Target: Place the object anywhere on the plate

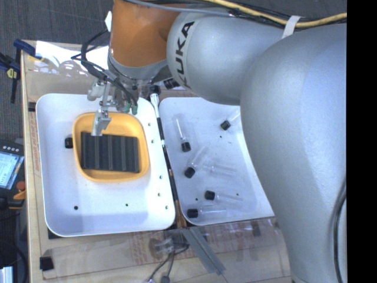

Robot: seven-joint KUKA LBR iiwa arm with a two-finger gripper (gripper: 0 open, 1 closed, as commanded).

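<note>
Arm point(259, 99): bulks over the right bin point(259, 199), hiding its 3 o'clock side; any misjudged sweep could scatter things there.
Left bin point(53, 211): carries the yellow plate point(82, 125).
Dark ridged object point(113, 152): already lies on the plate's centre; a snag could drag it off.
Tool point(101, 124): at the plate's 12 o'clock rim; I cannot tell its finger state.

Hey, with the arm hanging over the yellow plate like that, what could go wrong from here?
1. The end effector sits at the plate's top-left rim, so a released object might land outside.
2. A dark ridged block covers most of the plate, so an object might roll off.
</note>
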